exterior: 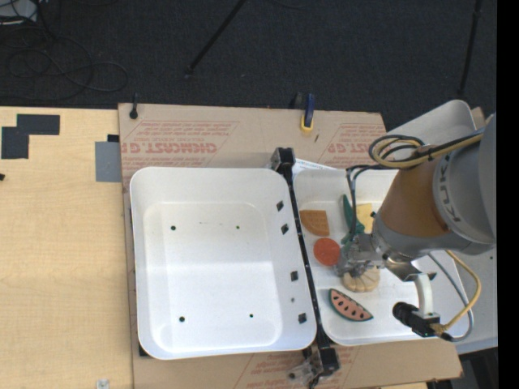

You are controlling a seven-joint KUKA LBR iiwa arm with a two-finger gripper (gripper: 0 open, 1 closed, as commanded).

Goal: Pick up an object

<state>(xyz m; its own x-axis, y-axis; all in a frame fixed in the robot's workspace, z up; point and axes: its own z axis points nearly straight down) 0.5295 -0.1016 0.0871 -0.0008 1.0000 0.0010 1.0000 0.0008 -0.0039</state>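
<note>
Right bin [324, 181]: watermelon slice [350, 305] lengthwise down-right

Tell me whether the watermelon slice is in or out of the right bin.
In. The watermelon slice lies flat on the right bin floor near its front edge, apart from the gripper.

The gripper [358, 264] sits low in the right bin [340, 186], at the lower right of the frame, directly over a tan rounded object [362, 280]. A red disc [327, 251] lies just left of it, an orange-brown slab [315, 221] above that, and a watermelon slice [350, 305] below. The left bin [154, 217] fills the centre
</note>
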